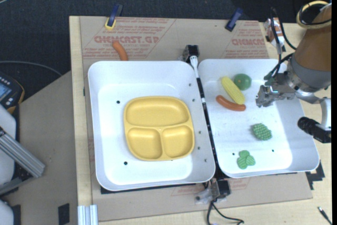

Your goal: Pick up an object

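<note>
Yellow corn cob (pixel 232 90) is laid in the right bin (pixel 295 158), far-left part, long axis running far-left to near-right. Gripper (pixel 265 97) is hung just right of it; jaw state can't be told. "CHEMCAST GP" is printed on the brown board (pixel 158 34).

The tray (pixel 158 128) lies in the left bin (pixel 102 113). In the right bin (pixel 295 158), corn (pixel 232 90) lies beside the sausage (pixel 230 104), broccoli (pixel 261 131) nearer the front.

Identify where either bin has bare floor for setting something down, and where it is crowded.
Left bin: only a bare margin around the yellow tray. Right bin: bare patch between sausage, broccoli and leafy green. Crowded at top: corn, green ball, pincer.
</note>
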`<state>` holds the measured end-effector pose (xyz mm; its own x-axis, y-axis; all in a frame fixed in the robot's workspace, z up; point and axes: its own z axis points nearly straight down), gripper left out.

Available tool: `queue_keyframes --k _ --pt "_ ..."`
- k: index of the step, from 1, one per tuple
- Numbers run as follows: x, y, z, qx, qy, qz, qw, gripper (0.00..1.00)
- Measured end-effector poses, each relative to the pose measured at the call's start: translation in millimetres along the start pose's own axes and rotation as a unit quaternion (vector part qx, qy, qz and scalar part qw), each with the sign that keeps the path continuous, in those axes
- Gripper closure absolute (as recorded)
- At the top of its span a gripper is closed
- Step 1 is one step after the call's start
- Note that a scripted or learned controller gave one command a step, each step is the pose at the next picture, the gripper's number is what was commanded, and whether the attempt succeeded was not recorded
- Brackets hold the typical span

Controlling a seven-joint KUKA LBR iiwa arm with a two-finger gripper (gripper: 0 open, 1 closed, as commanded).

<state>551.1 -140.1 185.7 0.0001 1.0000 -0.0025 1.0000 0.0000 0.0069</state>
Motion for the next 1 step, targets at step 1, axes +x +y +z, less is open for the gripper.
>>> queue_keyframes --k 1 --pt "-0.4 1.7 -42.1 0.0 0.0 -0.001 1.0 1.0"
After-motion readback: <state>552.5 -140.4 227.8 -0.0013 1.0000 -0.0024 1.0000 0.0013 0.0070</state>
